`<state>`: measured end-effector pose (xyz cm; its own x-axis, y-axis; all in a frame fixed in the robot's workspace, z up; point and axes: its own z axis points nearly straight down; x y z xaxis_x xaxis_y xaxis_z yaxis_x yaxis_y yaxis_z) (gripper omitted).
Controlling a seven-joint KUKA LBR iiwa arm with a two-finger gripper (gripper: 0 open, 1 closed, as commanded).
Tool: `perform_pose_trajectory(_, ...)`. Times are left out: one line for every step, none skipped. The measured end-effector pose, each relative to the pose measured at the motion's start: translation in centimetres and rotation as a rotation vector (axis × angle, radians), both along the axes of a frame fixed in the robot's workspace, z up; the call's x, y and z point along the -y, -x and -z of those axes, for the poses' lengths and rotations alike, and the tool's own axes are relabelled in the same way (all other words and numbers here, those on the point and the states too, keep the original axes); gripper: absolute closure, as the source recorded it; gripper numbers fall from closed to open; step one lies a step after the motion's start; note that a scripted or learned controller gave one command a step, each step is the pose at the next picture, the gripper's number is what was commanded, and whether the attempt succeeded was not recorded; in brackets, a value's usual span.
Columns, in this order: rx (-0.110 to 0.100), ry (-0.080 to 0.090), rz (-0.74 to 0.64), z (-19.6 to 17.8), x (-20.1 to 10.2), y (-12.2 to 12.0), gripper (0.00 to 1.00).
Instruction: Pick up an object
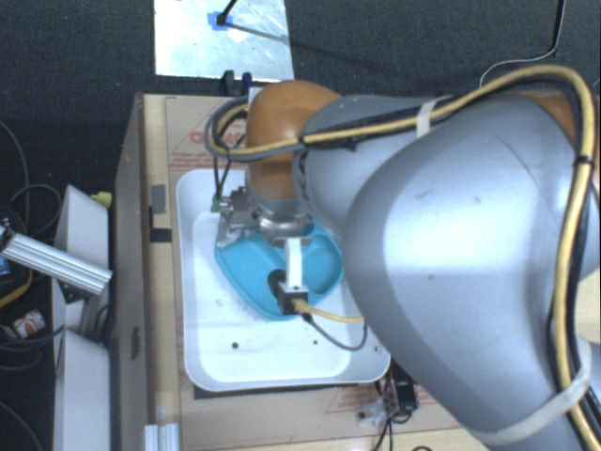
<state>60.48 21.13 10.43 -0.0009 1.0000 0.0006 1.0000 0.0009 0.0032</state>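
On the left of the camera view the desk (141,252) carries a shallow white bin (272,360), and a blue dish (324,261) lies in the bin's upper middle, its lower rim well apart from the bin's near wall. The dish reads as a rounded, slightly elongated shape, its long axis running from upper left to lower right across the bin floor, though the arm covers part of it.

The end effector (266,225) hangs directly above the upper left part of the dish, its wrist pointing straight down, so the dish lies beneath it and spreads away toward the lower right. How far open the end effector is cannot be told, and nothing can be seen held in it.

A white strip with a dark plug (287,294) and a yellow cable (333,318) hang over the dish's middle.

To the right, the grey arm (470,252) crosses the view. In my judgement, the coming move turns on descending onto the dish's near rim rather than its flat centre.
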Motion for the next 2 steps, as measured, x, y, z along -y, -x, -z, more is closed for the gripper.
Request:
perform_pose_trajectory(0.001, -0.001, -0.004, -28.6, -0.6, 2.1, 0.0)
perform_pose_trajectory(-0.003, 0.002, 0.0, -20.0, 7.4, 1.9, 0.0)
